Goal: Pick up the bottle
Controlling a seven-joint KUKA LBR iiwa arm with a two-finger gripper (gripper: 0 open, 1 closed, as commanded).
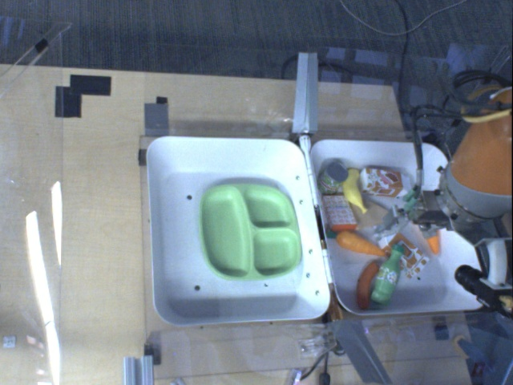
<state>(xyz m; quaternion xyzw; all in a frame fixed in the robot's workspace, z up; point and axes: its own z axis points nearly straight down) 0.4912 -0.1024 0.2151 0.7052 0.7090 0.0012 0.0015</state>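
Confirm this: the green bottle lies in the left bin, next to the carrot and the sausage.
Wrong bin. The camera view shows the green bottle in the right bin, next to the carrot and the sausage. The left bin holds a green divided tray.

Left bin (160,239): white, holding a pale green divided tray (250,229). Right bin (449,299): white. Bottle (387,275): green, with a lighter printed label. Carrot (361,245): orange. Banana (353,189): yellow. Sausage (366,283): reddish brown. Can (332,175): grey top, greenish side. Packet (381,182): white with a red-brown print. Small box (339,212): pink and white check pattern. Bench (80,255): light wood tone, bearing black square marks (78,91). Arm (485,167): orange band over grey casing. Floor (200,22) behind bench: dark blue-grey.
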